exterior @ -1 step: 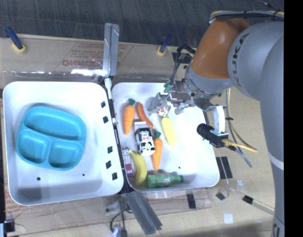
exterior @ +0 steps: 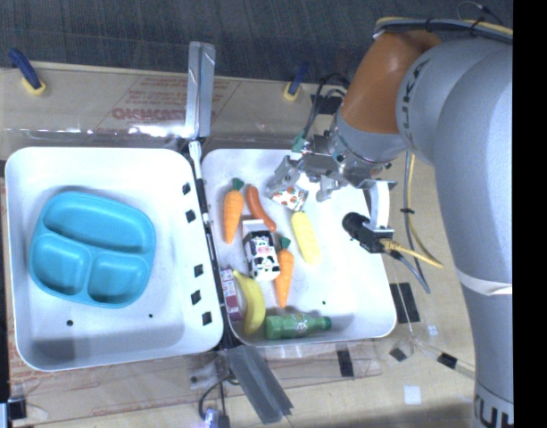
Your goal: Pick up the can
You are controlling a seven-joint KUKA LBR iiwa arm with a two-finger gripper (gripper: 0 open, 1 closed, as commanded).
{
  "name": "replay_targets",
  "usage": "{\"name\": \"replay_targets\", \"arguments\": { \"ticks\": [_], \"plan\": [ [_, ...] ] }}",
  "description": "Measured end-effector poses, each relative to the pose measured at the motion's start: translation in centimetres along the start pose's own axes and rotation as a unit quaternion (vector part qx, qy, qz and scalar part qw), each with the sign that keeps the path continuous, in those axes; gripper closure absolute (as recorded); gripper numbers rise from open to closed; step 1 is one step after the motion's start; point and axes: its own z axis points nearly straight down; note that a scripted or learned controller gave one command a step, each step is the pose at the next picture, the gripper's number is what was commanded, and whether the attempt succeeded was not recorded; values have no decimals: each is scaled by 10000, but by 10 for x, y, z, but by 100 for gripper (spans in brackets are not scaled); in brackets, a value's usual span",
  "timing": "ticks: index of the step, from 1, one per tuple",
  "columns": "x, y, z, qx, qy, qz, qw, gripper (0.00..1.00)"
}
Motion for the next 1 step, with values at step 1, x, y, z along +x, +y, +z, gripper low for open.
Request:
{"name": "replay_targets", "arguments": {
  "ticks": [1],
  "plan": [
    [0,41,89,-104,-2,-457,9989,0]
  ]
}}
